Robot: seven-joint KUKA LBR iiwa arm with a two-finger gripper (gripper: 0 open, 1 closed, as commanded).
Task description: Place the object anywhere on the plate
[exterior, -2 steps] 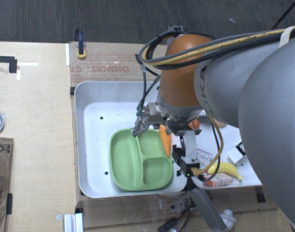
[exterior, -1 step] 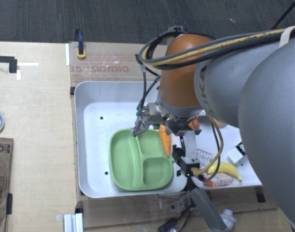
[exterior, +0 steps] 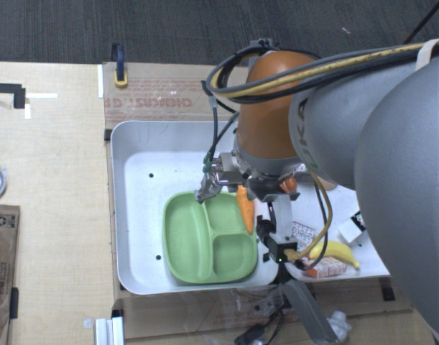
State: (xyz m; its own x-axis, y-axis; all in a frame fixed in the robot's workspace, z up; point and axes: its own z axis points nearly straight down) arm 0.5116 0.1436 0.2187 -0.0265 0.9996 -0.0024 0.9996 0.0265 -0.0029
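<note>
Arm: a grey arm with an orange band enters from the right and hangs over the white bin (exterior: 133,192) on the table (exterior: 47,157).
Claw: the claw (exterior: 248,192) sits below the orange band, above the far right corner of the plate; its state cannot be told from this slanted view, as the wrist body hides the tips.
Plate: a green divided plate (exterior: 205,243) lies in the near half of the bin, with one long compartment on the left and two smaller ones on the right.
Object: a carrot (exterior: 245,208) shows directly beneath the claw, at the plate's right rim.
Long axis: the carrot runs far to near, roughly parallel to the plate's right edge, tip pointing toward the near side.
Contact: whether the carrot is gripped, resting on the rim, or hanging just above it cannot be told.
Key relation: the plate lies to the left and slightly near of the carrot; the closest compartment is the far right one.
Judgement: a short shift to the left would likely bring the carrot fully over the plate.
Other items: a banana (exterior: 338,252) and small packets lie to the right, apart from the plate.
</note>
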